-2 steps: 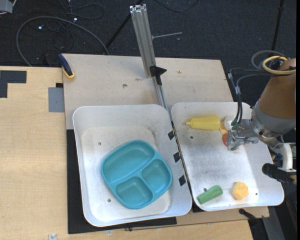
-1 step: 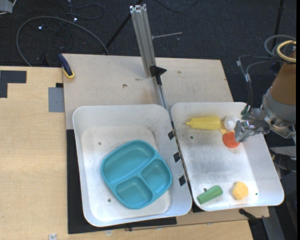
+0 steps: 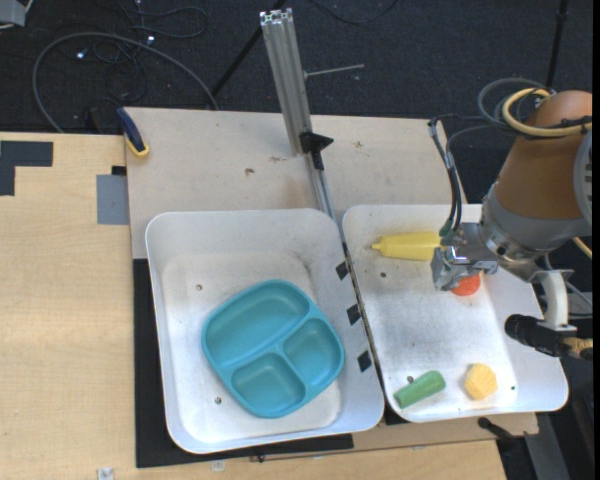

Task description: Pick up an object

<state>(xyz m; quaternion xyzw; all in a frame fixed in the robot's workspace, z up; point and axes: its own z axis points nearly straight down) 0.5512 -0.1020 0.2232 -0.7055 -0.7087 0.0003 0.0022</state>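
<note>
White plastic makes up both bins on the bench: the left bin (image 3: pixel 170 258) holds a teal divided plate (image 3: pixel 271 347), and the right bin (image 3: pixel 420 318) holds the small objects.

The gripper (image 3: pixel 454 268) sits low over the upper part of the right bin, at the end of the grey arm (image 3: pixel 540 183) that comes in from the right with its orange band above the wrist. Whether its fingers are spread or closed cannot be told, since the metal body hides them from above.

A small red-orange object (image 3: pixel 466 286) shows just under the gripper's lower right edge, partly covered by it. It appears to rest on the bin floor, touching or nearly touching the tool; whether it sits between the fingers cannot be told.

A yellow corn-like piece (image 3: pixel 406 247) lies just left of the gripper, its right end reaching the tool's side near the bin's upper rim.

Well apart from the gripper, near the bin's lower edge, lie a green cylinder (image 3: pixel 420 389) and, just to its right, a small yellow lump (image 3: pixel 480 380).

Behind the bins an aluminium post (image 3: pixel 288 78) rises from the bench at a slant.
</note>
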